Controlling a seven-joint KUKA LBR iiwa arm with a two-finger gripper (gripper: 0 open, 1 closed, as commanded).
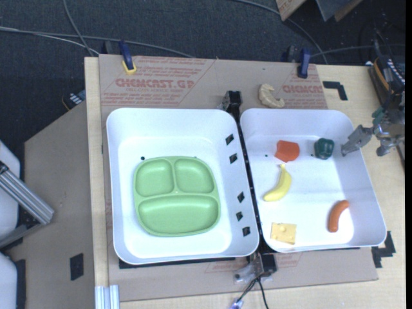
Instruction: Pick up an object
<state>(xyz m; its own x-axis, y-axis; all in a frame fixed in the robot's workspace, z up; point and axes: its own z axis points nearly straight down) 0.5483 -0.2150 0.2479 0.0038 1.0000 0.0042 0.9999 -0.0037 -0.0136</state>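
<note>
the gripper hangs spread and empty over the right bin's far edge. nearest to it lies the green toy pepper; the sausage sits below it. likely risk: closing beside the rim, the fingers nudge the pepper away.

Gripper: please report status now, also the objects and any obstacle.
Gripper at right bin's right rim, holding nothing. Banana, sausage, cheese lie untouched. Green toy nearest.
</note>
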